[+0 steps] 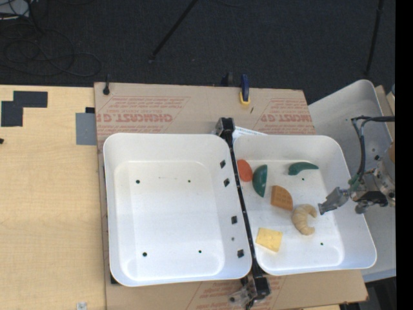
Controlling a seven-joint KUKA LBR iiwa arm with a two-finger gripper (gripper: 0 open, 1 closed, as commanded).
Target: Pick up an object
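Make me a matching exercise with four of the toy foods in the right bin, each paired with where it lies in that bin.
Things:
1. orange-red rounded piece
2. small dark green curved piece
3. pale yellow wedge
4. beige croissant

Places:
A. nearest the bin's front edge
B. against the divider between bins
C. closest to the gripper
D. towards the back, right of centre

Pairs: 1-B, 2-D, 3-A, 4-C

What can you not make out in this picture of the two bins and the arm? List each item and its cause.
- Gripper fingers: too small and blurred, camera view.
- Arm: cut off by the right edge.
- Clamp below the bins: cut off by the bottom edge.
- Croissant-shaped piece: too small to identify surely.
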